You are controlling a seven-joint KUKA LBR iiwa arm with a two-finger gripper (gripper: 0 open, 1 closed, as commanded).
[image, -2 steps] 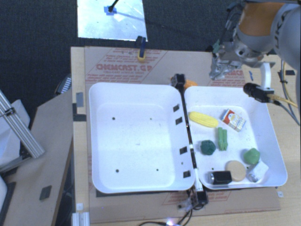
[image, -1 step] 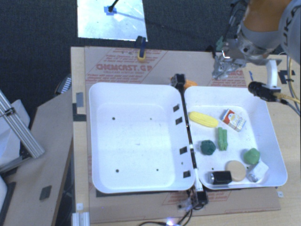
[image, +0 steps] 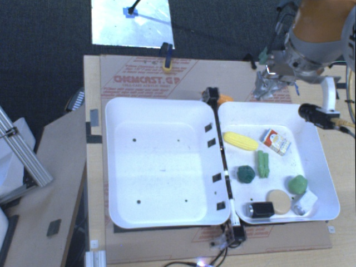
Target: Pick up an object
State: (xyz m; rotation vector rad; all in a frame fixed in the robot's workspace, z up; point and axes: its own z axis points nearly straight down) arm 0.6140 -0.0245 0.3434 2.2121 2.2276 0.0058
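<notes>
Our gripper [image: 269, 88] hangs above the right bin's [image: 320, 143] far rim, its grip unreadable; corn [image: 241, 141] lies reachable below.

Both bins [image: 161, 166] look like smooth white plastic with a slight sheen. The board [image: 147, 77] beneath is matt printed cardboard. The corn [image: 241, 141] looks glossy plastic, the disc [image: 279, 201] matt, the gripper [image: 268, 88] bare metal.

arm: upper right, raised | tool [image: 269, 89]: pointing down
</notes>
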